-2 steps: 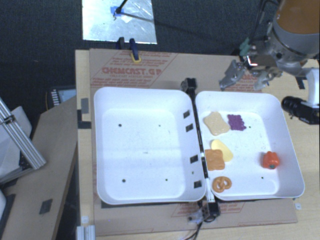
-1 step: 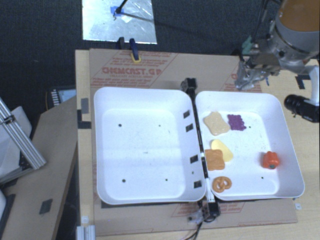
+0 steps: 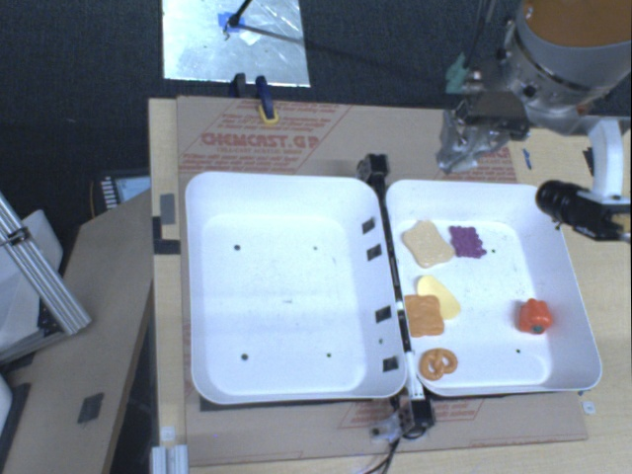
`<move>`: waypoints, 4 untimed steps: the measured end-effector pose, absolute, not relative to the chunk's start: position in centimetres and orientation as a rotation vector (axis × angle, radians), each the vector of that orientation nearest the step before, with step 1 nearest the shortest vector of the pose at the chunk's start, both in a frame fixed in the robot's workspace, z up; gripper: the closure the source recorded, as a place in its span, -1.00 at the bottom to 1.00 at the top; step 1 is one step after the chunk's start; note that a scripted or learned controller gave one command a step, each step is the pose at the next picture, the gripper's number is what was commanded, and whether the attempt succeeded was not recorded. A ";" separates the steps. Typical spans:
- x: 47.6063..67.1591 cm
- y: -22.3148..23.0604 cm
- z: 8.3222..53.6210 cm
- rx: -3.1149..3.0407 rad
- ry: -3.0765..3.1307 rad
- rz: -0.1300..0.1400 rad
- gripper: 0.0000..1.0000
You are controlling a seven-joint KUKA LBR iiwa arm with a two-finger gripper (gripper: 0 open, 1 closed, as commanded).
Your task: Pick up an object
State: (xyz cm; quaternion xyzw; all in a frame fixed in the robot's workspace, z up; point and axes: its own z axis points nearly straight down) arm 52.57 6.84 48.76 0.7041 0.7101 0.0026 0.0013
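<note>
You have two shallow white bins side by side on the bench: the left bin (image 3: 227, 225) holds nothing to grab, and the right bin (image 3: 568, 294) carries every candidate. The arm (image 3: 573, 28) sits up at the far right, and its gripper (image 3: 472, 151) hangs above the bench behind the right bin's far rim, clear of all the pieces; you cannot tell from this slant how it is set, and nothing shows in it. Working down in size, the toast slice (image 3: 427, 243) lies near the far left of that bin, flat and stiff-looking, likely light plastic, so take it across its narrow width. The orange square cracker (image 3: 425, 315) sits by the divider, overlapping the pale yellow chip (image 3: 441, 295); both lie low and thin, hard to get under, and one may drag the other. The purple grape cluster (image 3: 467, 241) is just right of the toast, bumpy, offering good purchase. The pretzel (image 3: 437, 364) rests near the front corner, open loops, awkward. The orange pepper (image 3: 533, 315) stands alone to the right, rounded, tallest, probably smooth and slippery; pinch it across the middle.
</note>
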 end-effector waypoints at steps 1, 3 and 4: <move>48.5 13.9 49.6 2.210 2.232 0.007 1.00; 48.5 23.6 35.8 2.216 2.234 -0.018 1.00; 48.3 23.2 16.0 2.225 2.226 -0.024 1.00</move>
